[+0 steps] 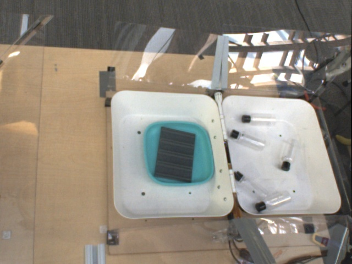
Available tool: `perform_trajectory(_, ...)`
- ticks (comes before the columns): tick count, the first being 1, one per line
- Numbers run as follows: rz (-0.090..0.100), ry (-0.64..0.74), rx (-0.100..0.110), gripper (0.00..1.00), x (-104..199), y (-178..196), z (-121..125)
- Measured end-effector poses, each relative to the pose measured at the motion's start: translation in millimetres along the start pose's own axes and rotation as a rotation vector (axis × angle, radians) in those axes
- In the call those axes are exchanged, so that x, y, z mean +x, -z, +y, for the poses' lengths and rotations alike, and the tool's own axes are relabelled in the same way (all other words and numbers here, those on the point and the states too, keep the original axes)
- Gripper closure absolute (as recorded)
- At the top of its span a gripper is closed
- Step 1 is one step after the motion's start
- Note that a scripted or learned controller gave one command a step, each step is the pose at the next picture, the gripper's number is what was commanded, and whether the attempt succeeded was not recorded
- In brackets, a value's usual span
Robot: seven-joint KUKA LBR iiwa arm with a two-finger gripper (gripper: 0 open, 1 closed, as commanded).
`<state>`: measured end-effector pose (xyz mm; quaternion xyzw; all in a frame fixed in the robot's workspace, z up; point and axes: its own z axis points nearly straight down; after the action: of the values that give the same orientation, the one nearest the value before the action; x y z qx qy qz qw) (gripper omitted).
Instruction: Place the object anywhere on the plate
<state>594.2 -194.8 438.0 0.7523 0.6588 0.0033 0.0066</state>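
Note:
A teal square plate point(205, 158) sits in the middle of the left white bin point(126, 164). A dark grey ribbed rectangular block point(175, 154) lies flat on the plate, slightly tilted, covering most of its centre. Several clear vials with black caps lie scattered in the right white bin point(308, 120); one vial point(248, 139) is near the bin's left side and another vial point(273, 202) rests near its front edge.
A metal divider post point(219, 65) rises behind the seam between the two bins. Clear plastic walls surround the bench. Cables and metal framing point(324, 65) crowd the back right corner. Wooden bench surface point(55, 147) extends to the left.

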Motion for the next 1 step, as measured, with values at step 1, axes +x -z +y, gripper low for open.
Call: perform_trajectory(1, 0.000, -0.178, 0.004, 0.00, -6.1, -1.3, -5.2)
